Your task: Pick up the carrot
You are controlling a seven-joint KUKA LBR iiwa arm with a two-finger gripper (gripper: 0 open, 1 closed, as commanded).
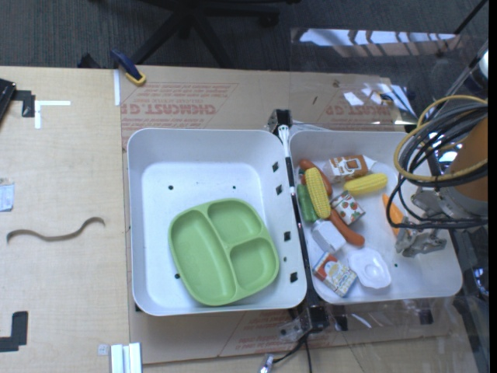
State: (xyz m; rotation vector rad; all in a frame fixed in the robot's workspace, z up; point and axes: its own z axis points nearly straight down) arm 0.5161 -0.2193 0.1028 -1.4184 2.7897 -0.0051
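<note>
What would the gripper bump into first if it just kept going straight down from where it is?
Probably the bare white floor of the right bin. The gripper points down just beside the carrot, which looks slightly off that line, though depth is hard to judge from this slanted view.

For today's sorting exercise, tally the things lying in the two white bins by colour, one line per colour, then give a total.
Green: 2 (divided plate, green piece beside the corn)
Yellow: 2 (corn cob, yellow piece)
Orange or red-brown: 3 (carrot, two sausages)
White or printed packs: 5 ()
Total: 12
</note>
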